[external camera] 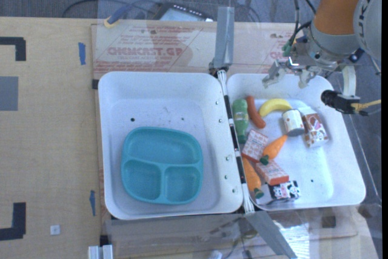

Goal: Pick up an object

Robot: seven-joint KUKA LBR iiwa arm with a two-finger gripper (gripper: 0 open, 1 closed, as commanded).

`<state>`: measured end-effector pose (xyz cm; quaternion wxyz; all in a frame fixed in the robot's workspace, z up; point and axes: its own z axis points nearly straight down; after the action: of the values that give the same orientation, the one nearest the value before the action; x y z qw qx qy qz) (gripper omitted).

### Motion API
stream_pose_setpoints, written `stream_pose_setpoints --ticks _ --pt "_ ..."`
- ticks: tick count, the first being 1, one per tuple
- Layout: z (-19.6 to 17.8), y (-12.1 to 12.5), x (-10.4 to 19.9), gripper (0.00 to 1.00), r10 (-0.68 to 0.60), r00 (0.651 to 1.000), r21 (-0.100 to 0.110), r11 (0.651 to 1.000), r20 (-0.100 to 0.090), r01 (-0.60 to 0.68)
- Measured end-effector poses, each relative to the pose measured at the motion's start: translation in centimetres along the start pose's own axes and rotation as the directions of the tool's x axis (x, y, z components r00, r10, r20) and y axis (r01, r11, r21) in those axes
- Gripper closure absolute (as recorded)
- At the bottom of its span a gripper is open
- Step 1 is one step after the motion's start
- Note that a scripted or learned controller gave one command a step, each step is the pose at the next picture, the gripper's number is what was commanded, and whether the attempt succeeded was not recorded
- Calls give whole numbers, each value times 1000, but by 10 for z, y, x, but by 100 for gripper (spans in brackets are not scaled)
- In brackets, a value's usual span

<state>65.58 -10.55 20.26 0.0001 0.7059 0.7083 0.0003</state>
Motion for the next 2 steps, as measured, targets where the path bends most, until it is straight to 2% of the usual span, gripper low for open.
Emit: stream_pose_setpoints --ticks 1,2 --pt "107 -18 -18 0 52 999 -2 999 0 -52" --pt "97 -18 -19 100 55 999 -3 999 0 -55"
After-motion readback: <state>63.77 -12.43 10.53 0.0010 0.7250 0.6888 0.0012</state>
